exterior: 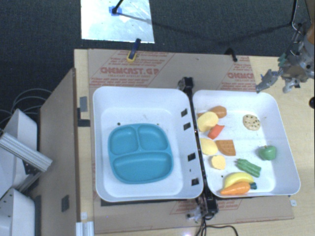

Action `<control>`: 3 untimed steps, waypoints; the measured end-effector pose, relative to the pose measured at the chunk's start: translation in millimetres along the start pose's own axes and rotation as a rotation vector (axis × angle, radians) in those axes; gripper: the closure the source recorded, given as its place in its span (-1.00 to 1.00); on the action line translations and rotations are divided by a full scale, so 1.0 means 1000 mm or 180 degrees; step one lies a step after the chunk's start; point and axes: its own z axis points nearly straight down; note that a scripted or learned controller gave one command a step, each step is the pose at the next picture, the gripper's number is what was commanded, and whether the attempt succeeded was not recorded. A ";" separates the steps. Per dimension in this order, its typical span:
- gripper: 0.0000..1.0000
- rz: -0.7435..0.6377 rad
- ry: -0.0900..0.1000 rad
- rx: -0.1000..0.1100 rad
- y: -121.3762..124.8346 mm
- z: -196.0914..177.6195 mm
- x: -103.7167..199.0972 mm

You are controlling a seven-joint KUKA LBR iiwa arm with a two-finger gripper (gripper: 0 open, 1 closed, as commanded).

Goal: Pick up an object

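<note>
Dark carpet surrounds the tan wooden bench [83,132] from where I stand. At the far right, the grey two-finger end effector [278,81] hangs above the right white plastic bin's [288,168] back corner, fingers apart, holding nothing. Below it lie a round speckled cookie [251,122], a green toy apple [267,153] and a yellow toy banana [237,179]. A blue divided plastic tray [141,153] sits in the left white bin [101,132].

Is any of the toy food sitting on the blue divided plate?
No. The blue divided plate lies alone in the left bin, and the toy food, such as the cookie, lies in the right bin.
</note>
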 end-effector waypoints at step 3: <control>-1.00 0.0026 -0.0024 -0.0017 -0.102 0.191 0.094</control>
